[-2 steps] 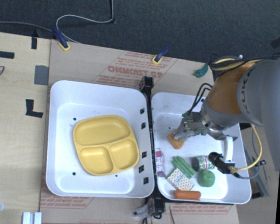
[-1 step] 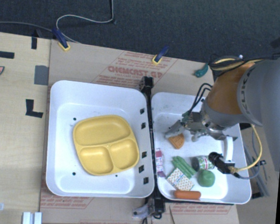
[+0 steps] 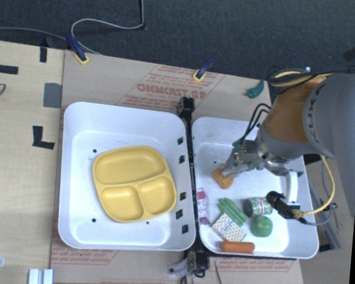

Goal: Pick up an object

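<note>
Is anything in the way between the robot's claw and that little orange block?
Nothing visible is. The gripper sits right over the orange block in the right bin. The green pieces, the small can and the red sausage-shaped toy all lie off toward the bin's near corner, apart from it.

"What was in the right bin [image 3: 292, 246] from where you stood?"

"A small orange block [image 3: 224, 181] lay near its middle, tilted. Below it were a green stick-shaped piece [image 3: 232, 211], a little can [image 3: 258, 206] on its side, a round green thing [image 3: 261, 226], a checkered packet [image 3: 227, 226] and an orange-red sausage shape [image 3: 237, 246] along the front wall."

"All loose?"

"The lower ones were clustered, some touching."
</note>
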`<action>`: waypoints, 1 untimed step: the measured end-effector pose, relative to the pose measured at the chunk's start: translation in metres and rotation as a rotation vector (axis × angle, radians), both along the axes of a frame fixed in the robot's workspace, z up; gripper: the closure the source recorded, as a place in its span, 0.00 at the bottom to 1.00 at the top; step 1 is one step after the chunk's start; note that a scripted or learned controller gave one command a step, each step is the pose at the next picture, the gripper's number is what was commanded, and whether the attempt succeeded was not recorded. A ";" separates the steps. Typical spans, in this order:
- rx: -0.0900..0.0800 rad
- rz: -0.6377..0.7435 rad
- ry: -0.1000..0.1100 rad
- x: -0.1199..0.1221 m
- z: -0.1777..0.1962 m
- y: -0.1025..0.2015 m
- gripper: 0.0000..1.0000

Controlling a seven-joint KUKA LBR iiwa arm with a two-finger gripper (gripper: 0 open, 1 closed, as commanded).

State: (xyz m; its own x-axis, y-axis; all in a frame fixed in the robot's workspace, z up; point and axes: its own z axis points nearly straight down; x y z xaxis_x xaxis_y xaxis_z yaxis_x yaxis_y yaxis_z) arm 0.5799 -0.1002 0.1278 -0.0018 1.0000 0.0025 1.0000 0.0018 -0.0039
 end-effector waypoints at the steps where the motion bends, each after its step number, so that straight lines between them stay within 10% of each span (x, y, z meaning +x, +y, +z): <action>1: 0.000 0.000 0.000 0.000 0.000 0.000 0.00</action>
